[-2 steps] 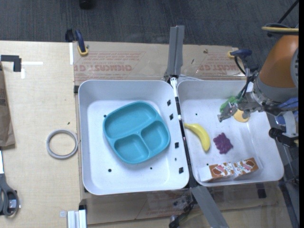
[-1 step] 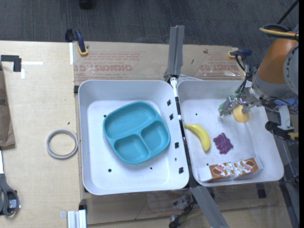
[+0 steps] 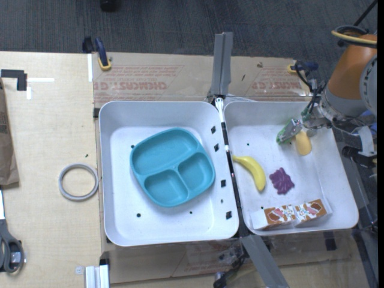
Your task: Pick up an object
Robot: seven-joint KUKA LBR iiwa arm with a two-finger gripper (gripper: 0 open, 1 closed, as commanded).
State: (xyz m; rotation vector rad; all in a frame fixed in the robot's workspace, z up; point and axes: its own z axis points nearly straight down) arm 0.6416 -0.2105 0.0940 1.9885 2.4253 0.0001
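My gripper (image 3: 292, 131) hovers in the right bin's (image 3: 336, 221) far corner, jaw state impossible to tell, with a small yellow object (image 3: 303, 144) just beside it on the near side.

This is a robotics lab or test cell, not a home. A pale plywood table (image 3: 48, 137) carries two shallow white plastic bins (image 3: 114, 221) fixed side by side over a taped-down brown cardboard sheet (image 3: 156, 77). A grey industrial arm with an orange band (image 3: 351, 71) reaches in from the right. Blue spring clamps (image 3: 102, 53), a roll of clear tape (image 3: 78, 180) and scissors (image 3: 9, 251) lie around the edges, above dark grey carpet (image 3: 180, 8).
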